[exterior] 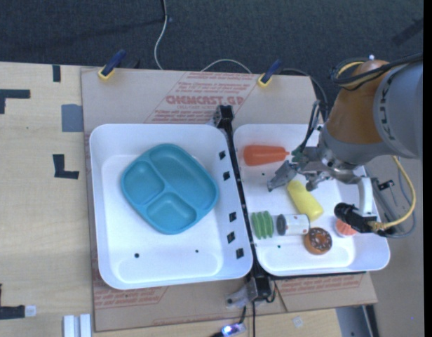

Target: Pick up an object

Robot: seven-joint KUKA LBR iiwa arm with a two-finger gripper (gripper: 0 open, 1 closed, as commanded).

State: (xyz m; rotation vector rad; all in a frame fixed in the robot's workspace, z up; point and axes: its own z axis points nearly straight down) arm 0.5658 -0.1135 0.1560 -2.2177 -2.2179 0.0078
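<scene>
You can read red print on the cardboard sheet (202, 100) under the 2 bins. It says "CHEMCAST", followed by what looks like "G.P."; the smaller lines below it are too fine to read.

Your gripper (297, 181) hangs over the middle of the right bin (370, 258), its fingers spread apart and nothing clamped between them. The yellow cylinder (305, 200) lies tilted at the gripper's 6 o'clock. Its upper end sits between the fingertips, and you cannot tell whether they touch it.

An orange carrot (265, 154) lies close by at 10 o'clock. At 7 o'clock a green ridged piece (261, 224) lies just beside a white piece (294, 223). A brown doughnut (318, 241) lies at 5 o'clock, with a small red-orange piece (344, 227) beside it, partly hidden.

The left bin (111, 258) holds a teal plate (169, 187) with 3 compartments. 2 blue-and-yellow clamps (112, 63) grip the cardboard's 12 o'clock edge.
</scene>
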